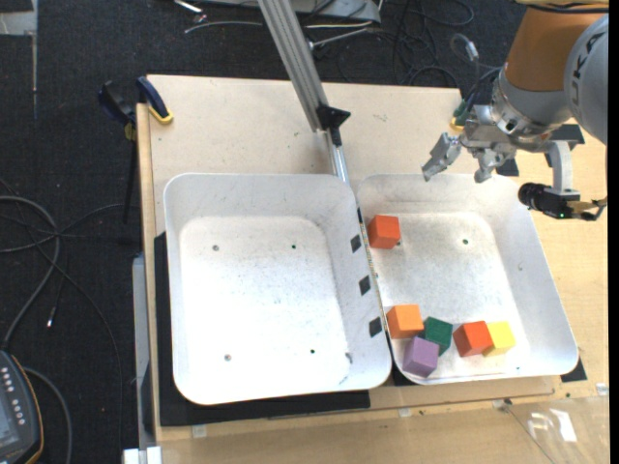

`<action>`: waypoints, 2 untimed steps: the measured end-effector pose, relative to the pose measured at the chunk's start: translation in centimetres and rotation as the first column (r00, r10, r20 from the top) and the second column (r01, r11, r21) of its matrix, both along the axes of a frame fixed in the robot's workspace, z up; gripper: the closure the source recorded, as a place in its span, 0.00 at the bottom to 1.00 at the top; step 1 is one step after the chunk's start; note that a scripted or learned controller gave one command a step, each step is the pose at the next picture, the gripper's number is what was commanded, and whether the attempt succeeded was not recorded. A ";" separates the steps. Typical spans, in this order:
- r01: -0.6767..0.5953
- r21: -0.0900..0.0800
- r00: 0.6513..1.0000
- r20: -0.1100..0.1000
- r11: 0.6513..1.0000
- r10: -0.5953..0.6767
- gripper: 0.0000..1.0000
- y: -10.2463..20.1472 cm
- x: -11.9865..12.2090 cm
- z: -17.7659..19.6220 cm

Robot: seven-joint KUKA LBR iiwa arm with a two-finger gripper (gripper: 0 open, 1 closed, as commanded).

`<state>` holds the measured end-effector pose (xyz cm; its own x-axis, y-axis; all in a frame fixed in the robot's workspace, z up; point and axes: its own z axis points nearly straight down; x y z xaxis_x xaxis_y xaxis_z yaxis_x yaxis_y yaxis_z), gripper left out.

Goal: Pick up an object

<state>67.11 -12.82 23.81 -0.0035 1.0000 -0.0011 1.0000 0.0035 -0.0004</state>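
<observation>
My gripper [458, 165] hangs open above the far rim of the right bin [542, 288], with nothing between its fingers. An orange cube [384, 231] lies alone near the bin's far left side, below and left of the gripper. Along the near edge sit several blocks in a cluster: an orange one [404, 319], a green one [438, 333], a purple one [421, 355], a red one [472, 337] and a yellow one [500, 335].
The left bin [193, 259] adjoins the right one along a shared rim. A slanted metal rod [300, 56] reaches down to the bins' far junction. A blue-yellow clamp [145, 100] grips the bench's far left corner. Cables lie on the dark floor.
</observation>
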 end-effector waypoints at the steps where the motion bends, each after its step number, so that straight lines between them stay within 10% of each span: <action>1: 0.001 -0.001 1.000 0.015 1.000 -0.001 0.00 1.2 -2.6 -11.7; 2: 0.008 0.000 1.000 -0.004 1.000 -0.008 0.00 -1.5 -8.7 -14.0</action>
<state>58.46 -14.28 9.82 0.0048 1.0000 -0.0010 1.0000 -0.0048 -0.0049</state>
